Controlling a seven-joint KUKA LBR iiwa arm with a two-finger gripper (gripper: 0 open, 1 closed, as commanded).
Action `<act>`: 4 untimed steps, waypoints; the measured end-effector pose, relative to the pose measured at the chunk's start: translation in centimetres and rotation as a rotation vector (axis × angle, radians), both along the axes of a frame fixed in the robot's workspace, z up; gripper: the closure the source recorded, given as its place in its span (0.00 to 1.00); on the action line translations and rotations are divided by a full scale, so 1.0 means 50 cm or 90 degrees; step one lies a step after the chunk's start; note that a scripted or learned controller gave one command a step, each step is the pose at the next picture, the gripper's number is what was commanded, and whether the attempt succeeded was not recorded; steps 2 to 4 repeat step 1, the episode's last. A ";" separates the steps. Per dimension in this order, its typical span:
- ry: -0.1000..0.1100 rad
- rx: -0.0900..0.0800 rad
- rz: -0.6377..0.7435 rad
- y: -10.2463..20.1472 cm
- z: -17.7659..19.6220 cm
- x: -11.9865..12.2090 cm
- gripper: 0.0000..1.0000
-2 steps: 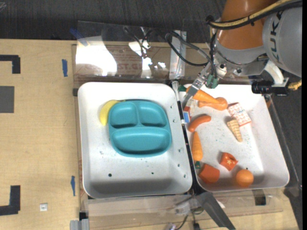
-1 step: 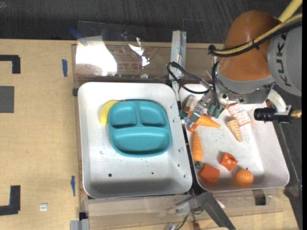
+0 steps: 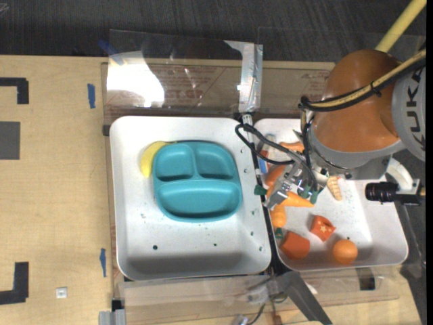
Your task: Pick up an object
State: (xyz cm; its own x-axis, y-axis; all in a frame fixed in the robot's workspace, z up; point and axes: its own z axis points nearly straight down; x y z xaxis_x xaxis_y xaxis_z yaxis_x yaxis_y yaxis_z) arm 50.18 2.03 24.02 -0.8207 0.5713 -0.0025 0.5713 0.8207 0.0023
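Pincer [image 3: 295, 187] low in right bin [image 3: 389, 249] among orange toys [image 3: 295, 245], grip state unclear; teal divided plate [image 3: 197, 180] in left bin [image 3: 128, 202].

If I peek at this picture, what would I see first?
First the big teal divided plate, lying in the left bin with a yellow thing peeking out behind it. Then the grey and orange robot arm, reaching over the right bin, where orange and red toy foods are scattered.
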 end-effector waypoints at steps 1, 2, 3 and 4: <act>-0.001 0.001 -0.017 0.099 0.029 0.159 1.00; -0.001 0.001 -0.017 0.099 0.029 0.159 1.00; -0.001 0.001 -0.017 0.099 0.029 0.159 1.00; -0.001 0.001 -0.017 0.099 0.029 0.159 1.00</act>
